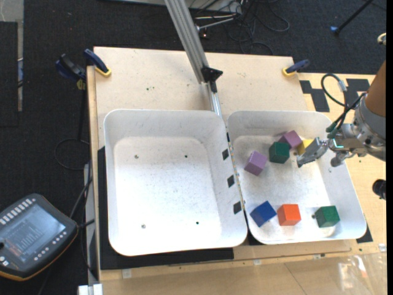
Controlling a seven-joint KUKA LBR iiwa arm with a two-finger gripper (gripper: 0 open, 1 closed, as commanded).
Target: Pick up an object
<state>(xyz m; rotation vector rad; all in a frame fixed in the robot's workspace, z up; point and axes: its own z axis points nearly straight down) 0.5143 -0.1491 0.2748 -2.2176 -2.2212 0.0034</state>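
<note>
Pale wooden bench (159, 78) bears two shallow white bins; right bin (344, 183) holds purple, green, blue and orange cubes; two-finger gripper (323, 154) hangs with fingers spread, holding nothing, just right of the dark green cube (279, 152) near its far side.

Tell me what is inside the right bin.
The right bin holds two purple cubes, two green, one blue, one orange. The pincer partly covers something yellow.

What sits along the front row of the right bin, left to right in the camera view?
blue cube → orange cube → green cube
</note>
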